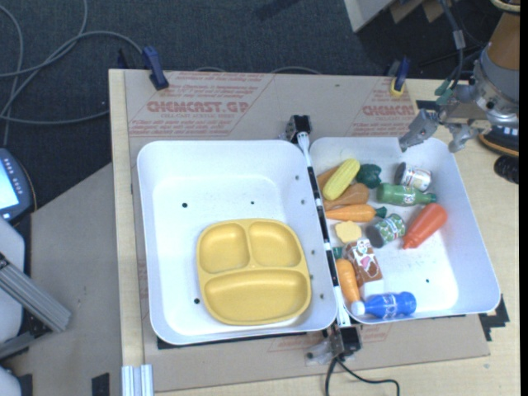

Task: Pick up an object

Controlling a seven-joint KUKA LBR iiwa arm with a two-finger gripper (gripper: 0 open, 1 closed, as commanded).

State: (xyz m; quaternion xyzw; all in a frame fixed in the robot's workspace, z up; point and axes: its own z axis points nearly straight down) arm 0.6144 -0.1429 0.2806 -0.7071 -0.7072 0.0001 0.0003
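My gripper (435, 136) hangs over the far edge of the right bin (470, 262), fingers spread apart with nothing between them. Below it in that bin lie a small silver can (415, 177), a green bottle (403, 195), a corn cob (341, 178), an orange carrot (351, 213), a red-orange carrot (424, 224) and a blue bottle (389, 305). The can sits just in front of the fingers, apart from them.
The left bin (165, 188) holds a yellow divided plate (252, 270). More small items crowd the right bin's left side: a cheese wedge (348, 232), a snack packet (364, 262), another carrot (347, 280). Blue clamps (154, 66) hold the board's far edge.
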